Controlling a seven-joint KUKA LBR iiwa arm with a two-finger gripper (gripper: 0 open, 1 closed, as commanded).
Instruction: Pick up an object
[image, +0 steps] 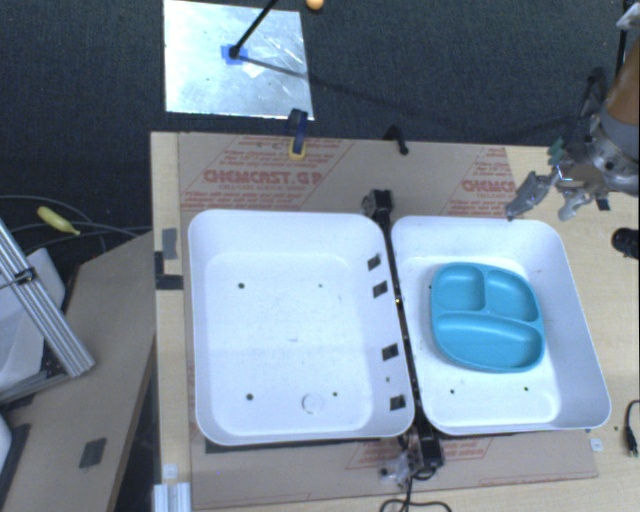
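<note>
Though broad, blue divided plate (487, 317) near right bin (573, 300) centre: likely light, rigid, slick; best pinched at raised rim. Gripper (549, 194) above far edge, jaws apart, holding nothing.

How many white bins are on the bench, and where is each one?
2. The left white bin lies on the left half of the bench. The right white bin lies beside it, touching along the middle, and holds a blue divided plate.

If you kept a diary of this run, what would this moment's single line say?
stage: approach | end effector: open, above right bin's far rim, holding nothing | target: blue divided plate in right bin | left bin: untouched
</note>
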